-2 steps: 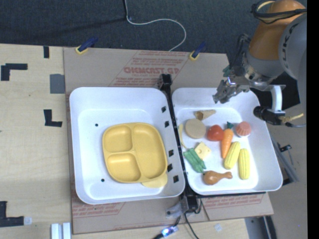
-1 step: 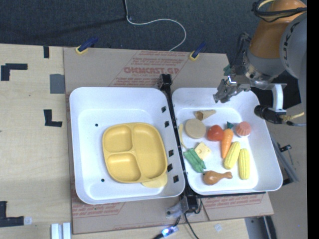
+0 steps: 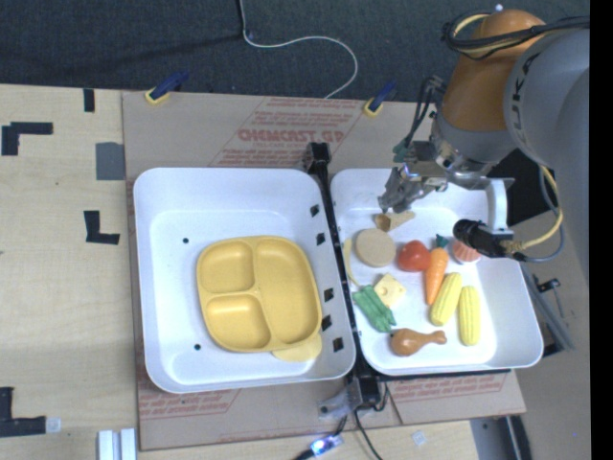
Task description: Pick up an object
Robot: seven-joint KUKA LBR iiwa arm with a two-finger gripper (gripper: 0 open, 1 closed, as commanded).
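Gripper (image 3: pixel 395 199): over right bin (image 3: pixel 508 353), grip state unreadable (too small).
Tan piece (image 3: pixel 391 220): just below it, contact unclear.
Tomato (image 3: pixel 414 256): beside carrot (image 3: pixel 436 273).

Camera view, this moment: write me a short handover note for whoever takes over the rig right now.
Gripper: low over the far part of the right bin, just above a small tan piece. Whether the jaws are open or shut cannot be told, and nothing is visibly held.
Right bin contents: beige round piece, tomato, carrot, two corn cobs, green vegetable, small yellow chunk, chicken drumstick.
Left bin: yellow divided plate.
Done: the arm is placed over the right bin's items.
Left: close on one item and lift it clear.
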